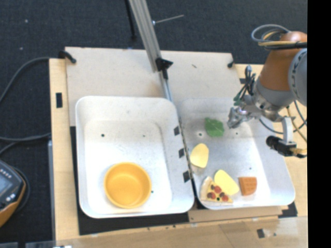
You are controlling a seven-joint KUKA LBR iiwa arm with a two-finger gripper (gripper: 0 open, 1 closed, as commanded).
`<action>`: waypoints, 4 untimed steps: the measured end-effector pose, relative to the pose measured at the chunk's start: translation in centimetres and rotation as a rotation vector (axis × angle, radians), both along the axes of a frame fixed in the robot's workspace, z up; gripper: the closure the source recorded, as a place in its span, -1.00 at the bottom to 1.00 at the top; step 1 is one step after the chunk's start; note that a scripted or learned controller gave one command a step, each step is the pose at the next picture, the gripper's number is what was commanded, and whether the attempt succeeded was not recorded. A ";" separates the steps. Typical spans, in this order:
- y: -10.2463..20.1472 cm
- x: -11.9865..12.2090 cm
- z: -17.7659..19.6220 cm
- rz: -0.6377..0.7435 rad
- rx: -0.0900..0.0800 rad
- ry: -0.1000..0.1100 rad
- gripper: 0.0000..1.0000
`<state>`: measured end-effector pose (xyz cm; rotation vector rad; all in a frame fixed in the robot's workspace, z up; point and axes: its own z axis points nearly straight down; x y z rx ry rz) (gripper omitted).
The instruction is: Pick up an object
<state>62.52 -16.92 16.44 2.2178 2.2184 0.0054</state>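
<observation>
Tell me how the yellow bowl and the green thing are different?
The yellow bowl is big, round and hollow; the green thing is small and lumpy. The bowl sits alone in the left bin; the green thing lies in the right bin, close to the end effector. Both rest on a white bin floor.

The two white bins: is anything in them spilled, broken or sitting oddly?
Nothing stands out. The left bin holds a yellow bowl, upright. The right bin holds a green piece, pale yellow pieces, an orange block and a pizza slice, loosely scattered, none visibly broken.
</observation>
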 end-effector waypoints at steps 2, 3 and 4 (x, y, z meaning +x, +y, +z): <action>5.1 0.8 5.1 0.006 0.003 0.005 1.00; 9.3 0.8 6.0 0.002 0.001 0.005 1.00; 14.3 0.4 7.4 0.007 0.003 0.003 1.00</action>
